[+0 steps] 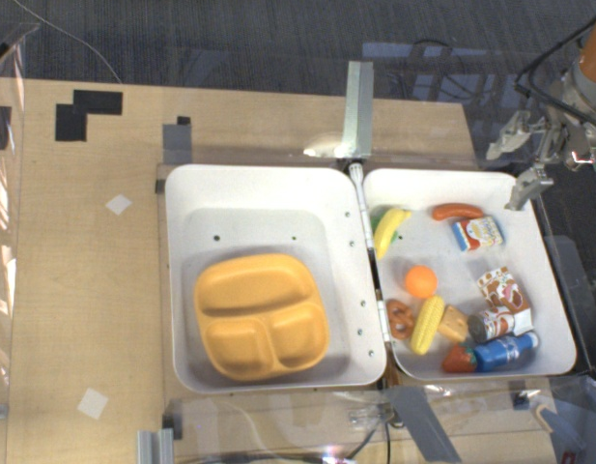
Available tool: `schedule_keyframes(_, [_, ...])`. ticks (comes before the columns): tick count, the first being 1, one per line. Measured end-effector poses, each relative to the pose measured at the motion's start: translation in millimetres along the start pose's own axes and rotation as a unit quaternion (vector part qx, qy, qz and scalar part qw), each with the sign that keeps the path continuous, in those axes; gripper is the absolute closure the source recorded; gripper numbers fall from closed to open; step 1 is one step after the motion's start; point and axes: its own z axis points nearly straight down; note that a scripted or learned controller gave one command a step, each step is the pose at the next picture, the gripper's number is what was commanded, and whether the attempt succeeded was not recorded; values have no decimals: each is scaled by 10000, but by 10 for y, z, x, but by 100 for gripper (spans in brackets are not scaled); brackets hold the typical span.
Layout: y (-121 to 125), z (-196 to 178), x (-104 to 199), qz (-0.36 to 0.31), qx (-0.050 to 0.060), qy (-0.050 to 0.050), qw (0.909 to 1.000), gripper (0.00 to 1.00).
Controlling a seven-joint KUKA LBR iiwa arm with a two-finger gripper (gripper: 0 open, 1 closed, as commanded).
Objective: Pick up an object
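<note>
The right bin (558, 288) holds several toy foods: a yellow-green banana (389, 228), a red sausage (458, 212), a small blue and white carton (478, 232), an orange (421, 280), a corn cob (428, 323), a pretzel (400, 317), a brown and white carton (500, 293) and a blue bottle (505, 349). My gripper (512, 170) hangs open over the bin's far right corner, with nothing between its fingers. It is up and to the right of the sausage and the small carton.
The left bin (249, 187) holds a yellow compartment tray (263, 312). A metal post (358, 109) stands behind the seam between the bins. Cables run near the arm (578, 114) at the top right. Bare wooden bench (75, 288) lies to the left.
</note>
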Motion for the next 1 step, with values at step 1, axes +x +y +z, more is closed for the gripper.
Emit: schedule_keyframes(1, [1017, 1203, 723, 2113, -19, 61, 9774, 0])
